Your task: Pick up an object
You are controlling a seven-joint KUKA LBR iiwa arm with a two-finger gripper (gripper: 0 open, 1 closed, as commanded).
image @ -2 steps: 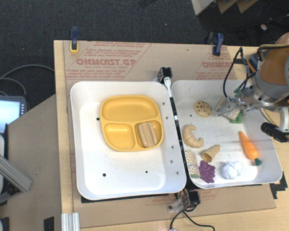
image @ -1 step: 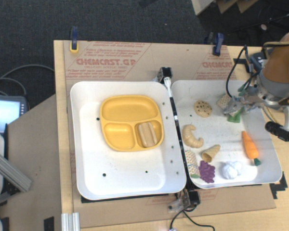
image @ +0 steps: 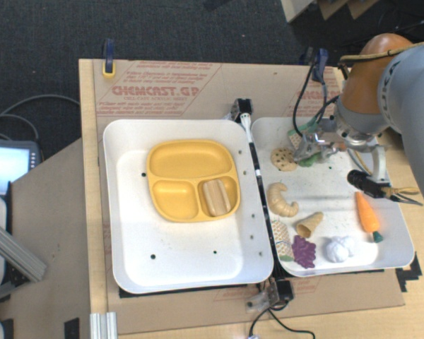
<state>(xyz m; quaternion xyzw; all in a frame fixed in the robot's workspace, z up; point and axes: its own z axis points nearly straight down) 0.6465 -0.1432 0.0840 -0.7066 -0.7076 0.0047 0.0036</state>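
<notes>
In the right bin's far half: gripper (image: 305, 149) sits low over a small green thing (image: 309, 157), just beside the cookie (image: 285, 159)
Gripper state: cannot tell, the wrist blocks the tips
Likely target: green thing, mostly hidden under the gripper, on the floor of the right bin (image: 328, 189)
Risk 1: green thing is small and low, so the close may come up empty or only pinch an edge
Risk 2: cookie is right next to it and could get shoved or caught along with it
Risk 3: bin's far wall is near, so the wrist could bump it on the lift
Bins: 2, right one and left bin (image: 177, 253)
Yellow plate (image: 191, 159): 1, three sections, in the left bin
Bread slice (image: 213, 196): 1, in the plate's near right section
Carrot (image: 367, 214): 1
Croissant (image: 283, 200): 1
Grapes (image: 304, 251): 1 bunch
White ball (image: 338, 248): 1
Cone (image: 309, 224): 1
Waffle piece (image: 283, 244): 1, against the bin's left wall
Cookie: 1
Green thing: 1
</notes>
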